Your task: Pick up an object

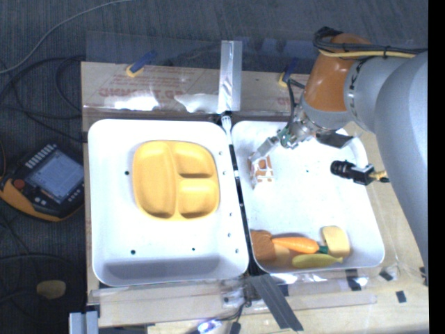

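Gripper (261,152) of mine hangs over right bin's (313,204) far-left part (open or closed, I can't tell); small orange-white box (261,172) sits just under it, near that bin's left wall.

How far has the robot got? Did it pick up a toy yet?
Done: nothing looks lifted yet. In hand: the gripper is down in the right bin, just above a small orange-and-white object; whether it grips it is unclear. Left: grabbing and lifting one thing. The carrot and yellow block lie at that bin's near edge, and the yellow divided plate sits in the left bin.
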Controlling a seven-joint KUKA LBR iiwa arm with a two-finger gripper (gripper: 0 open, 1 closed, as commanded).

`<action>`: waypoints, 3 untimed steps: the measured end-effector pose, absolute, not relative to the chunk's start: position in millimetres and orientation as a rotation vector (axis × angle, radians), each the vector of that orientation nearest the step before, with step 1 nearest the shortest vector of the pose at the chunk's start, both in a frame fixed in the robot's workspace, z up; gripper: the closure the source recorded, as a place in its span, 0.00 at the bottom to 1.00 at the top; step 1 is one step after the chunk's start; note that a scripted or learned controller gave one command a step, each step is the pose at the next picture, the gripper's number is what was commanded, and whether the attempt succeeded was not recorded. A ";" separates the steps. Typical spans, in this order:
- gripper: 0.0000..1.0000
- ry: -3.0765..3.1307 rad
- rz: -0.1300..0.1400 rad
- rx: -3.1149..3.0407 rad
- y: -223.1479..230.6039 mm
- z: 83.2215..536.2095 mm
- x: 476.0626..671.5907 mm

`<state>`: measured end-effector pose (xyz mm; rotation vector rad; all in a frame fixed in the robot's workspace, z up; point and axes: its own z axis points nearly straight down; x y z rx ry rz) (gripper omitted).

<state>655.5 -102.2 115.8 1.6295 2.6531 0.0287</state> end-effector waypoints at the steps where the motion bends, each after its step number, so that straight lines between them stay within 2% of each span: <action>1: 1.00 2.646 0.033 1.622 -101.3 130.3 658.6; 2: 0.00 2.649 0.029 1.625 -101.5 127.8 657.2; 3: 0.00 2.912 -0.002 1.171 -68.3 184.3 655.8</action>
